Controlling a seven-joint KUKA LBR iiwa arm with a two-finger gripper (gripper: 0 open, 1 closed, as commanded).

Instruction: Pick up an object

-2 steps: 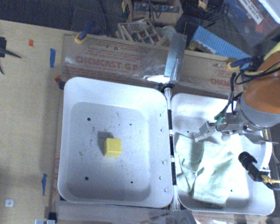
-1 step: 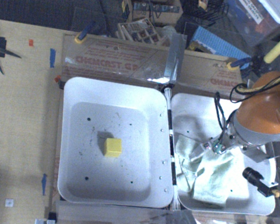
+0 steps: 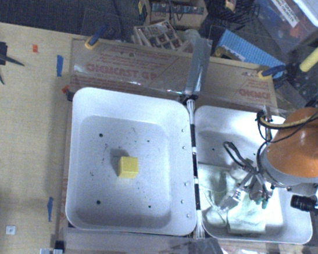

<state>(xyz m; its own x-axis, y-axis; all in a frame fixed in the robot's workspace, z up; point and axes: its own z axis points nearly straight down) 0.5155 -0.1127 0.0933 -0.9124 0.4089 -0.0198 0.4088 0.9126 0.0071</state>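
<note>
White plastic formed the two shallow bins, set side by side on the wooden bench (image 3: pixel 15 150). Nearest the camera, the front rims of both bins ran close to the bench edge, with little room in front of them.

In the left bin (image 3: pixel 90 114) a small yellow block (image 3: pixel 128 167) lay alone near the middle of the floor, well apart from every wall, among a few dark specks. Open floor surrounded it on all sides.

In the right bin (image 3: pixel 218 126) the arm (image 3: pixel 299 149), grey with its orange band, reached in from the right and hung over the bin's right half. The gripper (image 3: pixel 243 191) pointed down toward the front of that bin, just above a pale, crumpled object (image 3: pixel 248 221) lying near the front wall; a clear, glassy item (image 3: pixel 218 187) lay just to its left. Whether the jaws stood apart or together could not be told, nor whether they touched anything. Cables looped around the wrist.

Beyond the bins, a cardboard panel (image 3: pixel 132 70) lay flat along their far edge, bearing red printed lettering seen upside down and too faint to read. Farther back sat cluttered boxes (image 3: pixel 170 7) and a blue pad (image 3: pixel 246 50).
</note>
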